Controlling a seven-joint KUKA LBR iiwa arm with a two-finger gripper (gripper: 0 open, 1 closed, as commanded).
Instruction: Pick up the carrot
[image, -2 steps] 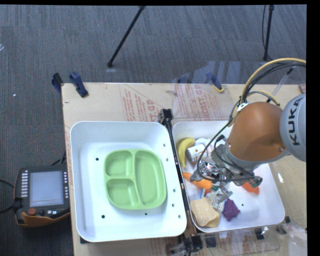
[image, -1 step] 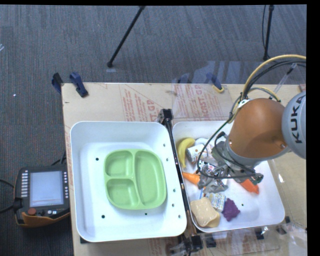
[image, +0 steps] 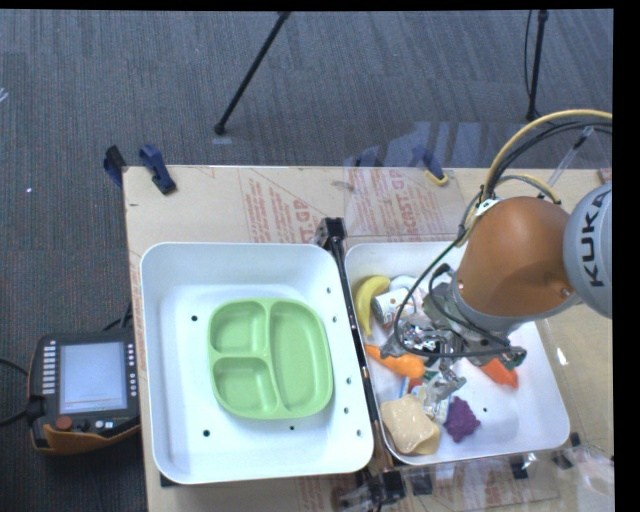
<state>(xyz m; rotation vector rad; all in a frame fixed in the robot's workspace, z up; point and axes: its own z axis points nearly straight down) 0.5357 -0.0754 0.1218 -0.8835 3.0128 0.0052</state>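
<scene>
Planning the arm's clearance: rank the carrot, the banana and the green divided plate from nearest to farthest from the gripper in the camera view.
1. Carrot, just left of the gripper, in the right bin.
2. Banana, at that bin's upper left.
3. Green divided plate, in the left bin.

The two bins (image: 160, 300) are white. In the left one lies a pale green tray (image: 270, 357) with three compartments. The right bin (image: 545, 400) holds an orange carrot (image: 396, 364), a yellow banana (image: 368, 297), a tan, cream-coloured lump (image: 410, 426), a purple piece (image: 461, 419) and another orange piece (image: 500, 373). The arm (image: 520, 262) shows a broad orange band, with grey above it bearing dark lettering, and yellow and black cables (image: 530, 140) arch over it. The gripper (image: 438, 385) is silvery metal with dark parts. The bench (image: 290, 200) is light brown board printed with red lines and lettering. Blue clamps (image: 155, 168) sit at its far left corner. The floor (image: 100, 80) is dark grey carpet. A pendant (image: 85, 390) at the left is black with orange trim and a pale grey screen.
</scene>
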